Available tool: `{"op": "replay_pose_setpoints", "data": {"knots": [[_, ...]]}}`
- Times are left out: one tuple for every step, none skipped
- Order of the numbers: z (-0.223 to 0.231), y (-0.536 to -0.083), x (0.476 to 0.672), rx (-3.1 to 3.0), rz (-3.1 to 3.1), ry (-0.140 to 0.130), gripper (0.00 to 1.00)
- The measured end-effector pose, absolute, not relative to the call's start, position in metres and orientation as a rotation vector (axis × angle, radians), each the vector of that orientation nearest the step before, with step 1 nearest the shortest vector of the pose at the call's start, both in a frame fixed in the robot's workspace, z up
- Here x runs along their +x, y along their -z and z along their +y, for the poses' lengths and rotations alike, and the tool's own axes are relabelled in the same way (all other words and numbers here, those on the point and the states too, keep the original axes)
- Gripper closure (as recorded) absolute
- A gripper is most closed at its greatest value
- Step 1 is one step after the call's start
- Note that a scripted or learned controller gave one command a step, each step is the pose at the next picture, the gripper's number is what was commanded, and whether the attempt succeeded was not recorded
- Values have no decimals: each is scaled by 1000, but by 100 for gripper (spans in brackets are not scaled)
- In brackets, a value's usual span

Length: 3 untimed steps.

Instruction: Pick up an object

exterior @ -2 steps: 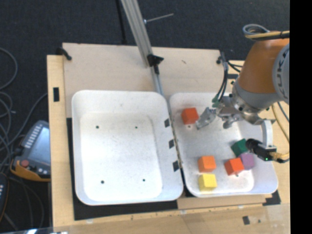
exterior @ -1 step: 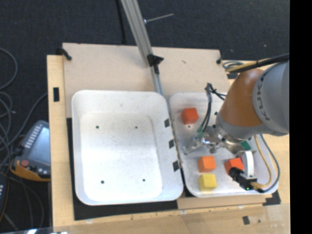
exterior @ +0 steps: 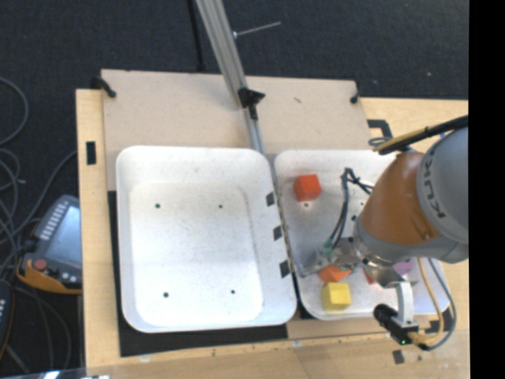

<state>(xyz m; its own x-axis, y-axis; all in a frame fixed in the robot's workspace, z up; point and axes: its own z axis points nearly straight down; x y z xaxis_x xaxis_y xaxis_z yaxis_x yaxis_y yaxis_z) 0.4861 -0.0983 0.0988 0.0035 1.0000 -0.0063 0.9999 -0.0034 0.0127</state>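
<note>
In the right bin (exterior: 316,164) an orange cube (exterior: 308,186) lies near the back. A yellow cube (exterior: 337,294) rests near the front edge, and just behind it lies a second orange block (exterior: 333,273). The arm's grey body and orange band cover the right part of this bin. My gripper (exterior: 341,260) is low in the bin, right above the second orange block, mostly hidden under the wrist. A pink patch (exterior: 403,268) peeks out beside the arm.
The left bin (exterior: 197,235) lies beside the right one, its rim meeting it near the middle. A slanted aluminium rail (exterior: 225,42) runs from the top to the bins' junction. Cables hang at the arm's front right.
</note>
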Motion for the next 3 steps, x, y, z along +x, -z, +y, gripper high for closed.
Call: {"op": "replay_pose_setpoints", "data": {"knots": [[-112,-98,486,2218,2219,-7,0],[-112,-109,487,2220,2208,-12,100],[-28,-201,510,2206,2230,-14,100]]}}
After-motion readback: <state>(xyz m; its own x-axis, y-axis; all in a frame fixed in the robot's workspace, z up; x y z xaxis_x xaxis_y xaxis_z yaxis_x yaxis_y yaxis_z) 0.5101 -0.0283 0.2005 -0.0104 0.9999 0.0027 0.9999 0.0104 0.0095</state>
